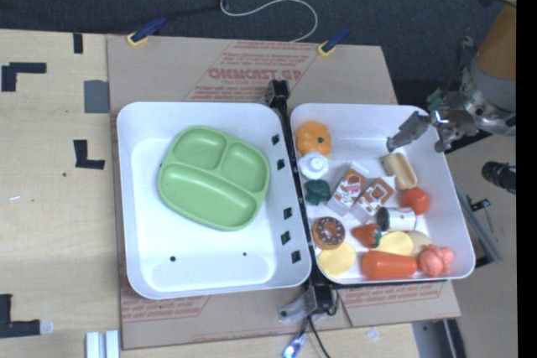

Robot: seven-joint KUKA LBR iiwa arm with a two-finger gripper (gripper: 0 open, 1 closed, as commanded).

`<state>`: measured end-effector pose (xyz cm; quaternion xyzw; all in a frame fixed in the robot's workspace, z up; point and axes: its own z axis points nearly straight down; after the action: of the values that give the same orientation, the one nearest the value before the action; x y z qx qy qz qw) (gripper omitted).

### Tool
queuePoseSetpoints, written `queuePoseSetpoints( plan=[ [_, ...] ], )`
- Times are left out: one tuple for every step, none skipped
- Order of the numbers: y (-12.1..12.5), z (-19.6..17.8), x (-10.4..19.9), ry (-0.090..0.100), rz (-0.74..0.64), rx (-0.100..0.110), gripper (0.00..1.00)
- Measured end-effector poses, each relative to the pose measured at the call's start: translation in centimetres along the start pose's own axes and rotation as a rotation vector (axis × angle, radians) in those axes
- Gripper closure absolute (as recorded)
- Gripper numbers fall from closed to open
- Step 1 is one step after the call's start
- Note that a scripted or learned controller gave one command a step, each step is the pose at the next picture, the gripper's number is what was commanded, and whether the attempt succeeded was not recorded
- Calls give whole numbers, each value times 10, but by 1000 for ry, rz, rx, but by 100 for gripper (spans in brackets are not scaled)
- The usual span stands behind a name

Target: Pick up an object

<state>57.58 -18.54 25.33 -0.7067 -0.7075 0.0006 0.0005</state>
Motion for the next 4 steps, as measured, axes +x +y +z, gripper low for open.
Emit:
queuePoseSetpoints(
  plan=[
    [-84, 7, 125, 5, -9, 7, 0],
    [-80, -3, 119, 1, -2, 2, 100],
    [-92, -43, 185, 2, -6, -2, 100],
    [-92, -76, 235, 2, -7, -3, 100]
  ],
)
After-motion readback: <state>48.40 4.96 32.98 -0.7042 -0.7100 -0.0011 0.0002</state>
